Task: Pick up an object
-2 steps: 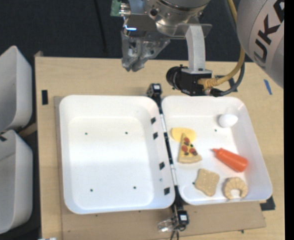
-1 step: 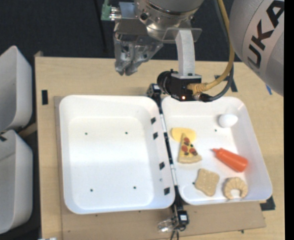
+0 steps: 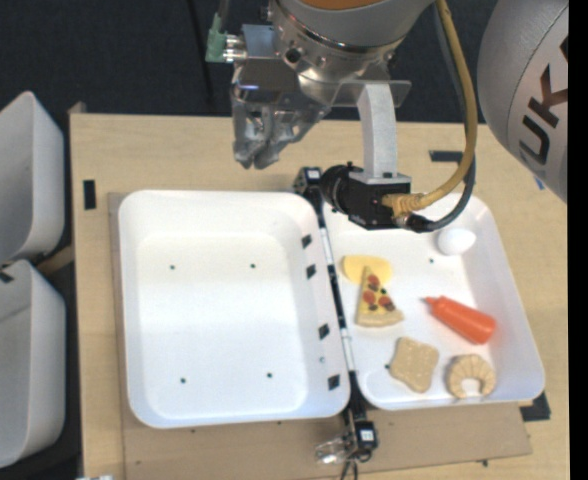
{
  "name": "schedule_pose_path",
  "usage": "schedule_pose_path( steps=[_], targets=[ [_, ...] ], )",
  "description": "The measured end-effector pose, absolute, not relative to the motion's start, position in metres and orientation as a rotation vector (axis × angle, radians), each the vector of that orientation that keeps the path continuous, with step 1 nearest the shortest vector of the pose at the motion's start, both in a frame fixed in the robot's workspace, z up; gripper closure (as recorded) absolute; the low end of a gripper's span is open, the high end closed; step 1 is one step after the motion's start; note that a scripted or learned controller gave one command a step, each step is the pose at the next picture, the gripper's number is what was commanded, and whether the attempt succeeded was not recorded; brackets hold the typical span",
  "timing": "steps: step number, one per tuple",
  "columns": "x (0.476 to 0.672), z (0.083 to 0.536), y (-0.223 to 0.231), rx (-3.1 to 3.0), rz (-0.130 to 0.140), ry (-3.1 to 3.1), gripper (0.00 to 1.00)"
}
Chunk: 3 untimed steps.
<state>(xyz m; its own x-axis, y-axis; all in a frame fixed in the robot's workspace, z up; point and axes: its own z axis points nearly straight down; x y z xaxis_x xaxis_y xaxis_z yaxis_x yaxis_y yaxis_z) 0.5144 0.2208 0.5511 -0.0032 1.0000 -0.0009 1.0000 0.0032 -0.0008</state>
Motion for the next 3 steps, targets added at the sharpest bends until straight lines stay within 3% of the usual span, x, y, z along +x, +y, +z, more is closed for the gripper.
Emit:
schedule_pose_path(
  steps=[1,2,3],
  targets=[
    [0.489,0.551,0.221,2.218,-0.002,2.225,1.00],
    [0.490,0.551,0.221,2.216,-0.002,2.227,0.00],
    [0.491,0.562,0.220,2.212,0.000,2.228,1.00]
  ],
)
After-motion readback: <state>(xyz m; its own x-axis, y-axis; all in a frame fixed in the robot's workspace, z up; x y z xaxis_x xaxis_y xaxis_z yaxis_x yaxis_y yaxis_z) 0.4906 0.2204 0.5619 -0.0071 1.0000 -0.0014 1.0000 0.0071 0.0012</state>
